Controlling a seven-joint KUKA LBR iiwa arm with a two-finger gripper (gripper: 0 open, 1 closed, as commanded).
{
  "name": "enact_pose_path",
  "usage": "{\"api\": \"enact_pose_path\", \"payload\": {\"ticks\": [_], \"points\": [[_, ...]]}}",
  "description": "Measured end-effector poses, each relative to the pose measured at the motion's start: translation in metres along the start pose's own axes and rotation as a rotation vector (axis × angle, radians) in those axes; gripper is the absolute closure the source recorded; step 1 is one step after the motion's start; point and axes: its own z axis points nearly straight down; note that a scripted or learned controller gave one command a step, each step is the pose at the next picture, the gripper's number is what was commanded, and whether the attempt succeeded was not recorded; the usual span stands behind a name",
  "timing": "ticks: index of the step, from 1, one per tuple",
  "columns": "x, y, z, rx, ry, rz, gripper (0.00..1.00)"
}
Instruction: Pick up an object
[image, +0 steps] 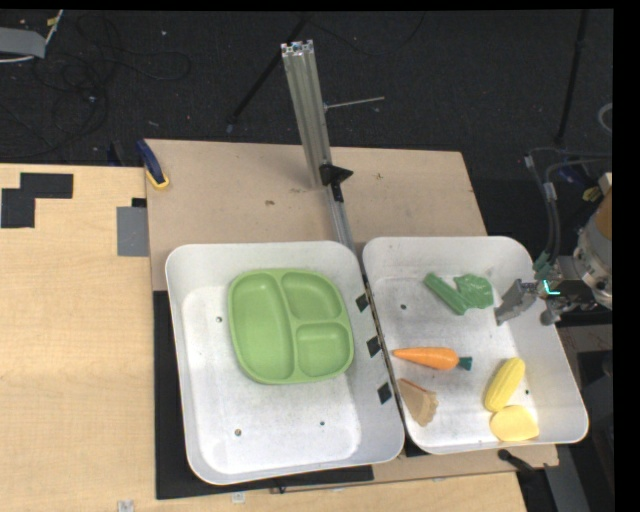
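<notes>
The tool (532, 302) hovers at the right bin's (400, 262) right rim, fingers spread, holding nothing, near a green toy (462, 293).

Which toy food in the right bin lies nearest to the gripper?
The green toy; the gripper is just right of it, while the others lie lower.
</notes>
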Motion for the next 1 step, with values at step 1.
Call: {"api": "enact_pose_path", "payload": {"ticks": [1], "points": [[-0.0001, 0.0006, -0.0013, -0.003, -0.001, 0.0, 0.0]]}}
